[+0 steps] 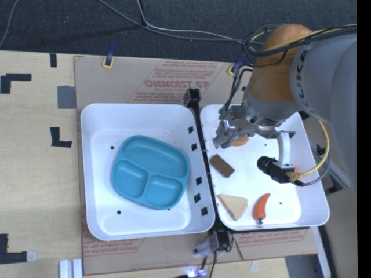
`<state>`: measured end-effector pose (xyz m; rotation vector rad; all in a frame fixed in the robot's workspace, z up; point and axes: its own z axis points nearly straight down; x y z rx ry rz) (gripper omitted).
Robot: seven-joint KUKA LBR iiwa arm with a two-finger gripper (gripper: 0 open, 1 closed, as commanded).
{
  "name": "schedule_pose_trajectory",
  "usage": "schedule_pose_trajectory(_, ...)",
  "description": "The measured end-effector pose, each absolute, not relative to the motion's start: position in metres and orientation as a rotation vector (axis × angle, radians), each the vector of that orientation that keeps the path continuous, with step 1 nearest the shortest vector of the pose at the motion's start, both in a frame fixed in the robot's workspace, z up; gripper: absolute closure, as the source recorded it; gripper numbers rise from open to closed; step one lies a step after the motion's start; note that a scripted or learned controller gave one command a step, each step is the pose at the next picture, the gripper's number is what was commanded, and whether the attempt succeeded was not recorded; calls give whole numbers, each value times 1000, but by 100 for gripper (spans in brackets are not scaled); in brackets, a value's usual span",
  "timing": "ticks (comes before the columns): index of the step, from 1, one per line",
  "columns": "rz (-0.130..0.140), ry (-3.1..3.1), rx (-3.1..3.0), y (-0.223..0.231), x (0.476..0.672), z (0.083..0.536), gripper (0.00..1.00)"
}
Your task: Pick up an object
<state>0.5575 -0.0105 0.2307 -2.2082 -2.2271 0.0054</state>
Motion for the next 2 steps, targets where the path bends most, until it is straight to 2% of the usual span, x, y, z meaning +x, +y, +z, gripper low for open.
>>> schedule_pose_trajectory(2, 6, -2227, -2210, 92, 612, 207, 100)
